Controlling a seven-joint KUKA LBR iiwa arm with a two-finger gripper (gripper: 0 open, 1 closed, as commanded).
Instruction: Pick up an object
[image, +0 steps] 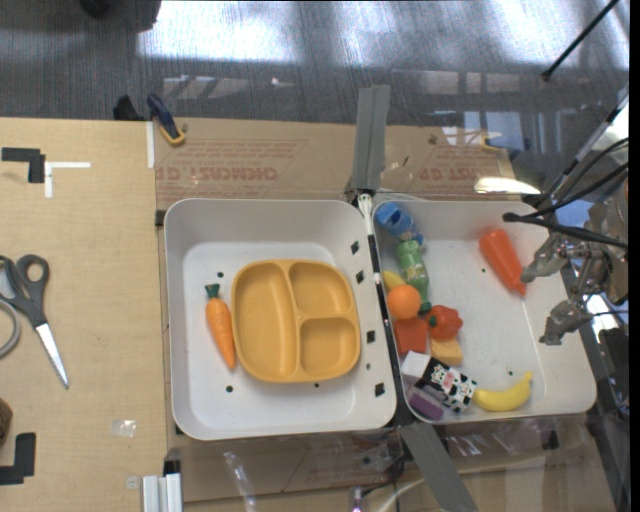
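Gripper waits at the right rim, nothing taken yet.

Nearest in the right bin lies a banana, then a small orange, and farther an orange-red toy. The gripper hovers just beside that toy; whether it is released or clenched I cannot tell. It is best to descend straight over one separate object.

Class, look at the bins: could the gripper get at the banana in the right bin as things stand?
Probably yes. The banana lies apart near the front edge, nothing on top, and the gripper sits just above that side of the right bin.
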